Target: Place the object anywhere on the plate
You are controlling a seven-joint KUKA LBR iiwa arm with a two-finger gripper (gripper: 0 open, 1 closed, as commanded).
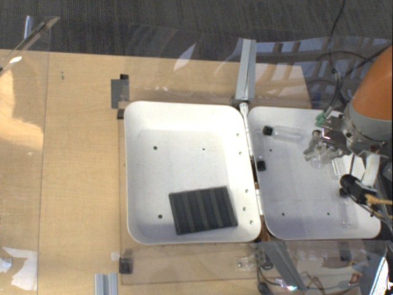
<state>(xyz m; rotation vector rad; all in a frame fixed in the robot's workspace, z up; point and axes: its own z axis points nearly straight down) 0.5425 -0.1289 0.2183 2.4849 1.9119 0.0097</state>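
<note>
Dark grey carpet [153, 11] runs along the far side, and nearer lies a pale wooden surface [67, 183] with glare streaks across it, bearing two shallow white bins side by side. A grey metal post [245, 66] stands at the 12 o'clock end of the seam between them, and a small dark bracket [121, 91] sits just outside the left bin's 11 o'clock corner. The left bin [147, 134] holds a black ribbed plate [202, 209], a slightly turned rectangle lying flat near the bin's 5 o'clock side, close to the near wall and well apart from the far one. The right bin [295, 220] holds the object, a small clear tube with a black cap [276, 131], lying on its side at about 11 o'clock in that bin, cap end toward the seam; it rests on the bin floor, well apart from the plate, with the dividing walls between them. A small black piece [261, 165] sits at the right bin's 9 o'clock edge, against the seam. The grey arm with its orange band [374, 97] reaches in at 3 o'clock, and its pincer [318, 149] hangs over the right bin at about 2 o'clock, to the 4 o'clock side of the tube and apart from it. Whether the pincer is spread or pressed together cannot be told, for its pale, glinting tip blurs into the white floor beneath it. Dark cables [334, 60] loop behind the arm at 1 o'clock.
</note>
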